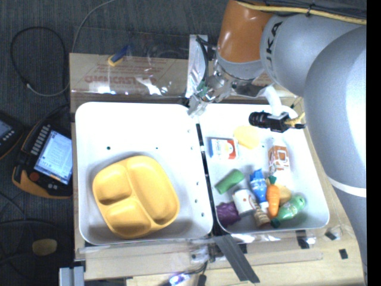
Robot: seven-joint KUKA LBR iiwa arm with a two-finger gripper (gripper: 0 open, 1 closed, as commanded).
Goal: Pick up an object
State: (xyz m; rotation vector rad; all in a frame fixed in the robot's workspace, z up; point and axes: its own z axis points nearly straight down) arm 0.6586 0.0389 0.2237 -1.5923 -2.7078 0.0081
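— Where are we, a kitchen?
— No, we're in a robotics lab: a large industrial arm (309,58) leans over two white bins (83,159), loose cables (36,64) trail across grey carpet, and a teach pendant (44,159) lies beside the bench.

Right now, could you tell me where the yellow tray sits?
The yellow tray lies in the left bin, toward its front, left of the divider.

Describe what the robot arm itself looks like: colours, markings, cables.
The arm is bulky, rounded and light grey, with a glossy orange band above the wrist. Dark letters are printed on the grey shell beside the band. Black cables run across its top. The gripper is a small metal assembly with bits of green.
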